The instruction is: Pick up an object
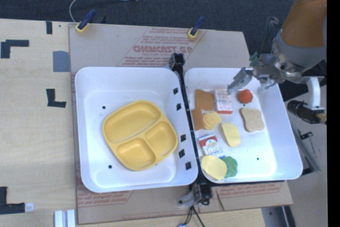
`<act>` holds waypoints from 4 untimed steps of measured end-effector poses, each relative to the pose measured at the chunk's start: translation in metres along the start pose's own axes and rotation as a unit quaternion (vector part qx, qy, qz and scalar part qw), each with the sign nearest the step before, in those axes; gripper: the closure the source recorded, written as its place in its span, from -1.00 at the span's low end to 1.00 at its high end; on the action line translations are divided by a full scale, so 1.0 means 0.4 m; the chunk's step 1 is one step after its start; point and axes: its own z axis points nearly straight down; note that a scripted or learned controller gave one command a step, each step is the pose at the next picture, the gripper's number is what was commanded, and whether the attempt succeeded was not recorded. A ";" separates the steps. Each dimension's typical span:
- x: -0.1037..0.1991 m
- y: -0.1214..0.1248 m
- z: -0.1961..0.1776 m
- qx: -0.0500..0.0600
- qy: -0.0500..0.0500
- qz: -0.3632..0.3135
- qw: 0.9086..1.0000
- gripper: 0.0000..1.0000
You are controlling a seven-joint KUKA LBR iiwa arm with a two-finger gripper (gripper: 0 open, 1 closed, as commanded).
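My gripper (247,86) hangs over the far part of the right bin (284,138), its two fingers spread open with nothing between them. A small red round piece (245,96) lies just below the fingertips, apart from them. To its left is a white and red packet (223,101), and beyond that a brown flat slice (202,100). A toast slice (252,119) lies nearer the front. Several yellow food pieces (230,134), a second packet (209,143) and a green piece (230,166) lie towards the bin's front left.
The left bin (90,109) holds a yellow divided plate (139,134). A black divider (183,114) with clips runs between the two bins. The arm's grey and orange body (303,24) stands at the right above the bin's far corner.
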 end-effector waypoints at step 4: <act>0.041 0.263 0.461 -0.006 -0.002 -0.001 1.000 -1.00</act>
